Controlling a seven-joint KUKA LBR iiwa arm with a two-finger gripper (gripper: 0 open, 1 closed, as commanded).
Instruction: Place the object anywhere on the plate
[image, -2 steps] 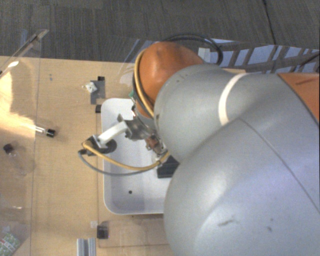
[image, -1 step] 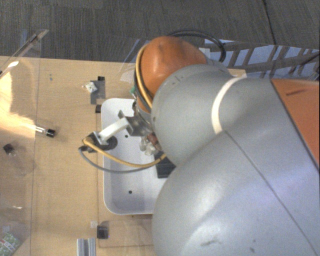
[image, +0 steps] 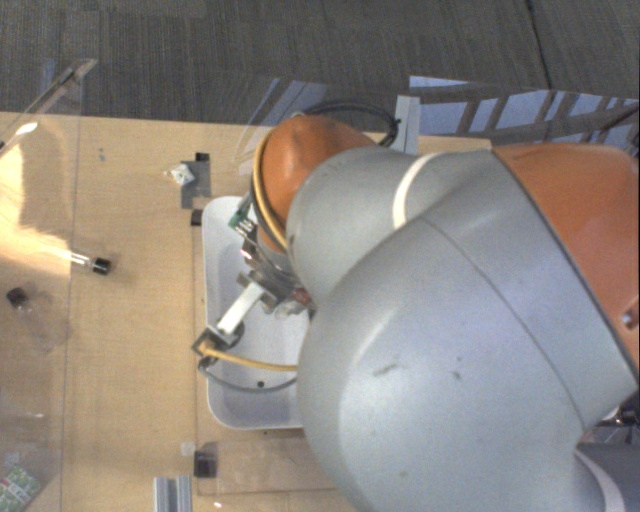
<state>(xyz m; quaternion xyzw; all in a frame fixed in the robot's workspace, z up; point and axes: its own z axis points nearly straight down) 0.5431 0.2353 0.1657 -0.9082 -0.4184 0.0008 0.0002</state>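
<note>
Arm (image: 460, 330) bulk covered most of the bench, so little of the working area could be read. The gripper (image: 262, 290) hung low over the one white bin (image: 215, 300) left showing, pointing down and toward the bin's near-left corner; whether it was open or closed could not be told, since the wrist and cabling hid the tip. A white bar (image: 235, 315) slanted down from below the gripper, and a yellow cable (image: 255, 362) curved along the bin floor beneath it; whether either was the object or just part of the tool could not be told. The plate lay hidden somewhere under the arm. Outside the bin, well to the gripper's left on the counter (image: 120, 380), lay a small black-tipped stick (image: 90, 263). Judging by what little appeared, the object was probably small and light, so a gentle pinch across its narrow middle would likely serve, with slipping the main worry.
</note>
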